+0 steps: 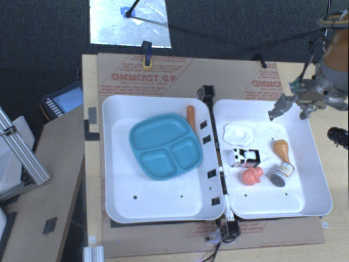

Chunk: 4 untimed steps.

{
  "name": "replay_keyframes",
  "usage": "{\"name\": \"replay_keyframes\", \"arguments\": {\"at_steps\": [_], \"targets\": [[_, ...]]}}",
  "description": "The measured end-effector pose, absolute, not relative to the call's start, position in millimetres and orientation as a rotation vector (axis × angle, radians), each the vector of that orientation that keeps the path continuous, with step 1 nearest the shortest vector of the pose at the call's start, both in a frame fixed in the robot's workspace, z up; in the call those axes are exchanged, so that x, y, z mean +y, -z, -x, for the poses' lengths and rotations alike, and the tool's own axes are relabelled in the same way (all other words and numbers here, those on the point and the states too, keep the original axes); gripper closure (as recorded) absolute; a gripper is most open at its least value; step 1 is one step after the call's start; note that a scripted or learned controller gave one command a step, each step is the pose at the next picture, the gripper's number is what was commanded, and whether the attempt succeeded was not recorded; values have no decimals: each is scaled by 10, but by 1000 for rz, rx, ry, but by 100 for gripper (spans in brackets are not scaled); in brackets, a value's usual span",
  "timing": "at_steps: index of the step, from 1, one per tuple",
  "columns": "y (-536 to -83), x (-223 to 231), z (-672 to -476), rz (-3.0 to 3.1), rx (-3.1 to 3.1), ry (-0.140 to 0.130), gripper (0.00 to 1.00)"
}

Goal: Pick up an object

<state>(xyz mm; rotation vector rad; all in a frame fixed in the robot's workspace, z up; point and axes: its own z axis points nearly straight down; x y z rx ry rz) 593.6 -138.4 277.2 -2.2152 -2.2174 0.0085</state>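
— Over the right bin's far corner, what is the arm doing?

— From the fixed overhead camera, the gripper [290, 108] is hovering above the right bin [313, 146], its two fingers [277, 108] spreading apart with nothing between them. Well apart from it, the objects are lying lower in that bin: a fried egg toy [238, 134], a black-and-white cow figure [246, 157], a pink toy [251, 176], a brown drumstick [281, 148] and a small can [282, 171] lying tilted just below it.

— And the left bin?

— Inside the left bin [120, 162], a blue divided plate [165, 146] is sitting near the middle, and an orange carrot-like stick [191, 117] is resting just beside the plate's far edge, near the wall between the bins.
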Motion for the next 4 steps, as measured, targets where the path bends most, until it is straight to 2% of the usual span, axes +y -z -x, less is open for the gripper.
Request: {"name": "replay_keyframes", "arguments": {"at_steps": [1, 4], "targets": [[-2833, -1381, -5955, 2219, -2226, 1, 0], [-1274, -1429, -5800, 2219, -2221, -1, 0]]}}
